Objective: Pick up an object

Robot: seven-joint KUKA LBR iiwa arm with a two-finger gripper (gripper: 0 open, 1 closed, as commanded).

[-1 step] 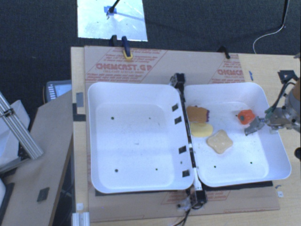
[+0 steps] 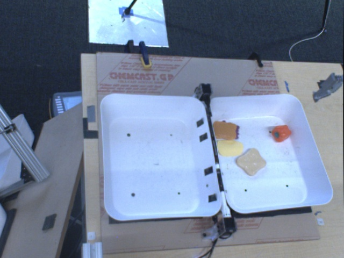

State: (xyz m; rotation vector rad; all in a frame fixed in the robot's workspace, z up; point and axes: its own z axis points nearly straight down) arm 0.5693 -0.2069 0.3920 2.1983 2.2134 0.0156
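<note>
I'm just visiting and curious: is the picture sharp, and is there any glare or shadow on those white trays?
Camera view: slightly soft and grainy overall. The right bin and left bin are evenly lit with no harsh glare, and the orange piece and tan piece cast only faint shadows. The brightest spot is the shiny plate at the top.

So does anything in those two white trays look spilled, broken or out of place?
Nothing stands out. The right bin holds four small items lying apart or just touching: an orange-brown piece, a yellow piece, a beige piece and a red-orange piece. No spill or damage shows.
</note>
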